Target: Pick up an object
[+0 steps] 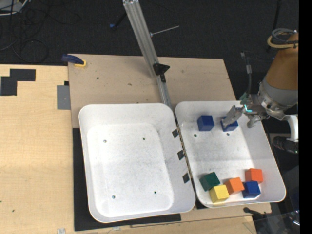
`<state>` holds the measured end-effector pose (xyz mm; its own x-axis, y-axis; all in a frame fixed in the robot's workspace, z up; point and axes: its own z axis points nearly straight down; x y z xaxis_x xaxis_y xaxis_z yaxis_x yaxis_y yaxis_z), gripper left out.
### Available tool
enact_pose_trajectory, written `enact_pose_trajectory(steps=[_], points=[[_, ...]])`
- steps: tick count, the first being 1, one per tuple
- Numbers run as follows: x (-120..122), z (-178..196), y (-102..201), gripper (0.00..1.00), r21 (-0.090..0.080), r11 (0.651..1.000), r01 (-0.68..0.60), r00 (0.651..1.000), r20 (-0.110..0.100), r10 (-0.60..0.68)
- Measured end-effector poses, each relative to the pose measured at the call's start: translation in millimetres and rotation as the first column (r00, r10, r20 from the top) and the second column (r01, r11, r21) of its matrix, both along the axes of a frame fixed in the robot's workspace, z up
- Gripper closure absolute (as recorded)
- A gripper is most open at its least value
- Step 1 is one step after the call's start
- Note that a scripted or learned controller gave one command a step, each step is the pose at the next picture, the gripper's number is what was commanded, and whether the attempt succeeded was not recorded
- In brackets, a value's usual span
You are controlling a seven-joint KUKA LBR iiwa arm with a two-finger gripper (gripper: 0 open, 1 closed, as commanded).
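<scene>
My gripper (240,116) sits low over the back of the right bin (273,155), arm coming in from the right. A blue block (229,125) is just beside one finger, can't tell if it's clamped or how wide I'm open. Second blue cube (205,122) nearby, free. Green, yellow, orange, red, blue cubes cluster at front

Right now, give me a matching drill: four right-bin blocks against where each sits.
Blocks:
1. green block
2. red block
3. yellow block
4. lone blue block

Places:
A. top of the bin, left of the gripper
B. bottom cluster, right end, above a blue block
C. bottom cluster, left end, upper
D. bottom cluster, lowest, beside the orange block

Pairs: 1-C, 2-B, 3-D, 4-A
</scene>
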<state>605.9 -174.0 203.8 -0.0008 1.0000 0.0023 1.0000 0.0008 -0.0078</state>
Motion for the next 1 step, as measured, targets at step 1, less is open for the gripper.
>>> enact_pose_trajectory(steps=[1], points=[[1.0, 2.6, -0.1, 0.0, -0.001, 1.0, -0.001, 1.0, 0.004, 0.001]])
